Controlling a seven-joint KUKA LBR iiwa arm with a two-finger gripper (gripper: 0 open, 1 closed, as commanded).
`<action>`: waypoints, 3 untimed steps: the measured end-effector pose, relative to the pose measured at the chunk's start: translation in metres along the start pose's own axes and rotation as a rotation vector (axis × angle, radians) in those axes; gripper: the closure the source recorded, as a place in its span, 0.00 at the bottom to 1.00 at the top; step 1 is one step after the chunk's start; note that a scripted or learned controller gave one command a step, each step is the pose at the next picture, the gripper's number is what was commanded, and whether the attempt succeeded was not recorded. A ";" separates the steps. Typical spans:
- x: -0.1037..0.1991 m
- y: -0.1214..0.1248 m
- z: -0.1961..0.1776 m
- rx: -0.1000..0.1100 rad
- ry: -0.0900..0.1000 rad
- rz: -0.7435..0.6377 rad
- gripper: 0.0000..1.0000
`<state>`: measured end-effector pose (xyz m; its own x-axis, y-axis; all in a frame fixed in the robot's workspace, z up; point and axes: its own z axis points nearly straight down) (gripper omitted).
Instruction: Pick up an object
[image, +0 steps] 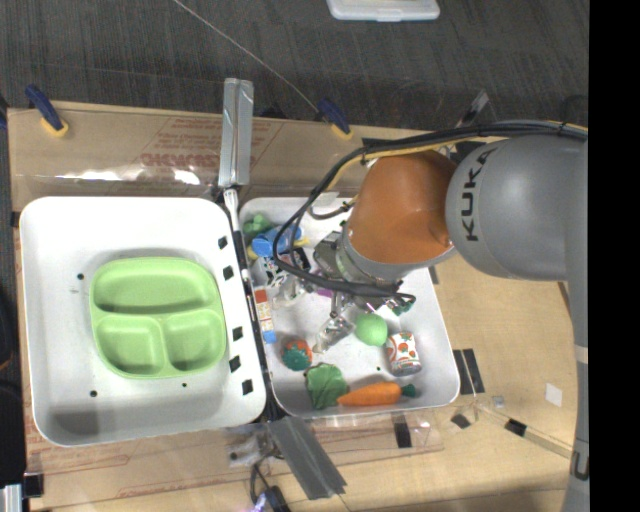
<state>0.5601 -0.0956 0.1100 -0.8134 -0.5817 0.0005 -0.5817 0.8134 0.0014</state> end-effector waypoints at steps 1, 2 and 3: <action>0.015 -0.064 0.018 0.002 -0.001 -0.117 0.00; 0.012 -0.063 0.007 0.003 -0.005 -0.121 1.00; 0.012 -0.063 0.008 0.003 -0.005 -0.121 0.00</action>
<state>0.5868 -0.1542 0.1024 -0.7373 -0.6755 -0.0042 -0.6755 0.7373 -0.0015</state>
